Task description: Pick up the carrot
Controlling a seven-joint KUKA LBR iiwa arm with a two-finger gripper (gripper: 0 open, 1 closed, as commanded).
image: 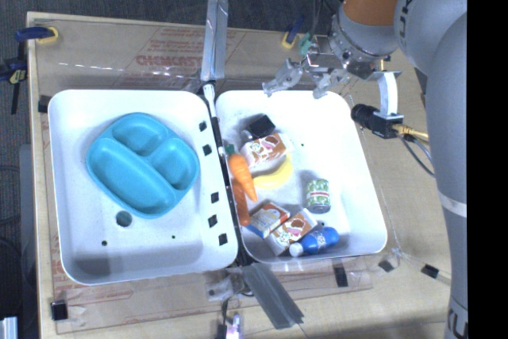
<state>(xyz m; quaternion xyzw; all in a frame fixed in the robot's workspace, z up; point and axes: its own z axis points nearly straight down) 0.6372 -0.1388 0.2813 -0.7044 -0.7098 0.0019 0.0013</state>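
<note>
The orange carrot (241, 184) lies lengthwise along the left wall of the right bin (349, 140), next to the divider. My gripper (300, 83) hovers above the far rim of the right bin, well behind the carrot. Its two fingers are spread wide apart and nothing sits between them.
The right bin also holds a black item (259, 125), snack packs (264, 149) (279, 223), a yellow piece (272, 175), a green can (317, 194) and a blue bottle (315, 240). A blue divided plate (143, 163) lies in the left bin (71, 234).
</note>
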